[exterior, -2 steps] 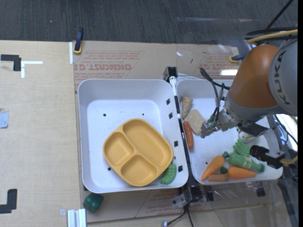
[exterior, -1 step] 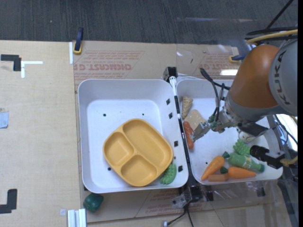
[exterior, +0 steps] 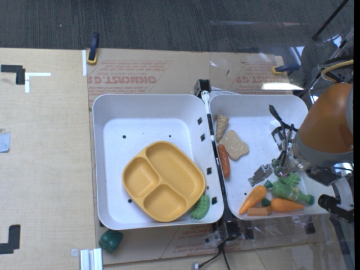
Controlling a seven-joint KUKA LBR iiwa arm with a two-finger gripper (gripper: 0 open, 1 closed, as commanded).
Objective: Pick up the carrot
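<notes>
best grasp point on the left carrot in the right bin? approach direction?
Probably mid-body on the orange toy carrot with the green leafy top, coming from above. It lies flat and slanted, tip toward the white right bin's front-left, top beside the gripper. Set the jaws across its narrow width. A second orange carrot lies close by, so keep left.

The grey arm with its orange band [exterior: 332, 120] reaches in from the right, wrist bent down and leftward — the bulky orange section sits high, the grey wrist just below it. At its tip the small metal two-finger gripper [exterior: 264, 173] hangs low, angled to the lower left — its fingers too small to read.
</notes>
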